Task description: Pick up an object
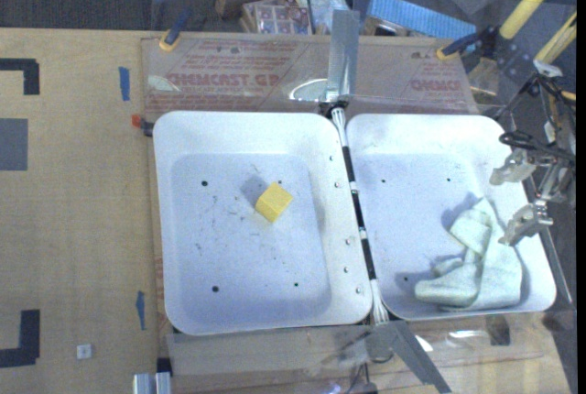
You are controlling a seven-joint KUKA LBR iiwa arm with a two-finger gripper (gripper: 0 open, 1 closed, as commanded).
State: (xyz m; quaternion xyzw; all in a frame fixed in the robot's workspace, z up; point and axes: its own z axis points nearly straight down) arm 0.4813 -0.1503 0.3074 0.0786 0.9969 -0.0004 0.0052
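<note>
At right bin's (403,140) far right rim: gripper (519,200), fingers spread apart, nothing between them. Cloth (472,268) crumpled in lower right corner, just beside lower finger. Yellow block (273,202) alone mid left bin (183,145), well apart from gripper.

Risks, judged:
- Cloth soft, bunched against wall; fingers may pinch only fold, slip on lift.
- Rim close; descent may strike wall.
- Block needs long reach; small, may skid.

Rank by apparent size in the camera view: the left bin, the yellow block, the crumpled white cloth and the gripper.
1. Left bin, largest by far.
2. Crumpled white cloth in the right bin.
3. Gripper at the right bin's edge, though it sits nearer the camera, so this placing is unsure.
4. Yellow block, smallest.
</note>
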